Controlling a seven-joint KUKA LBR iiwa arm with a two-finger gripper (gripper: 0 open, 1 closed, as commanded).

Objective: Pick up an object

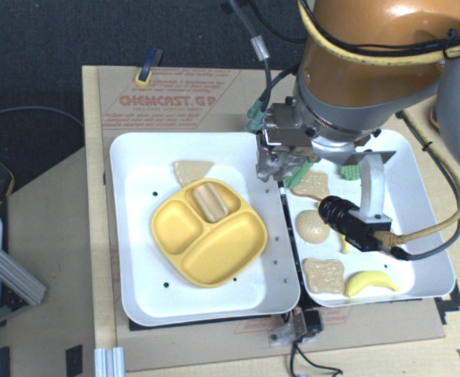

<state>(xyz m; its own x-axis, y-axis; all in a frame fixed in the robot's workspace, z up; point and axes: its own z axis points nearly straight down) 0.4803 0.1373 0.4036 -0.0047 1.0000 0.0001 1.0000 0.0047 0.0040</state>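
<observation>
My gripper [283,162] hangs low over the near-left corner of the right bin [426,203], beside the divider between the bins. A green piece [297,178] lies just under it, touching a tan toast slice [315,185]. Further along the right bin lie a round beige biscuit [311,227], a square toast [324,275], a yellow banana [370,283] and a small green item [349,171]. In the left bin [136,171] sits a yellow divided plate [214,246] with a tan roll [209,199] in one compartment. A tan wedge [192,169] lies behind the plate.
The arm's orange and grey body covers the back of the right bin. A black connector with a yellow cable [359,226] hangs over that bin's middle. Both bins rest on a cardboard sheet [175,93], with a blue and yellow clip [146,68] at its far edge.
</observation>
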